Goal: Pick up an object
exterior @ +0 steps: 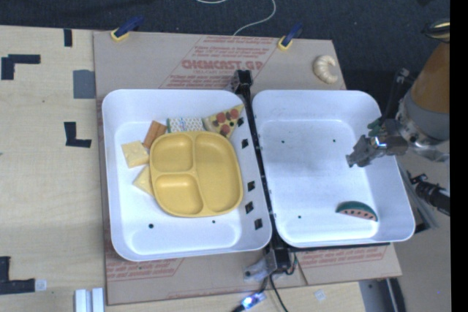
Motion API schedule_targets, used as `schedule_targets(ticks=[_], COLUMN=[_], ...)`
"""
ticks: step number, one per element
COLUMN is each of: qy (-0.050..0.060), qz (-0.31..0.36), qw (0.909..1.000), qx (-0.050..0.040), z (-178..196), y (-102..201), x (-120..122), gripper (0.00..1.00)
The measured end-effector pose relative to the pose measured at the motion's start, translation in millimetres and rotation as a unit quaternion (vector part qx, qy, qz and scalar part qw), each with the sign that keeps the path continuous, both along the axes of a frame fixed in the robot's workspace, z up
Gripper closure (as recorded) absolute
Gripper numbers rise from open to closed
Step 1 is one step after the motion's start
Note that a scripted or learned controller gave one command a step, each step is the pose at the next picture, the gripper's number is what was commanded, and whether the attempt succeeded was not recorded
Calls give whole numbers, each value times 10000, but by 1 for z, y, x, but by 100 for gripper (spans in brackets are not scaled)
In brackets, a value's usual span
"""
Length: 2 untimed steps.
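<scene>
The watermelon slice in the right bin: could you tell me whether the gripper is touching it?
Apart. The camera view shows bare white bin floor between the gripper, near the right wall, and the watermelon slice at the front of the right bin.

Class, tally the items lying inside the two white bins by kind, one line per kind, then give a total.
Yellow divided plate: 1
Watermelon slice toy: 1
Pizza slice toy: 1
Tan cracker-like pieces: 3, partly under the plate, so the count is approximate
Patterned piece behind the plate: 1
Total: 7
</scene>
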<state>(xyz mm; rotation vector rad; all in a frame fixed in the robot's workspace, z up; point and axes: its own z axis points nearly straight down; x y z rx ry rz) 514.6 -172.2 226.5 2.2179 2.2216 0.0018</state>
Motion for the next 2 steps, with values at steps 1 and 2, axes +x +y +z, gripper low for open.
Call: schedule_targets(ticks=[1, 2], qy=[20, 33], qz=[22, 19], qw=[10000, 10000], qx=[14, 14], z=[7, -7], y=[49, 102], x=[-4, -18], gripper=[100, 100])
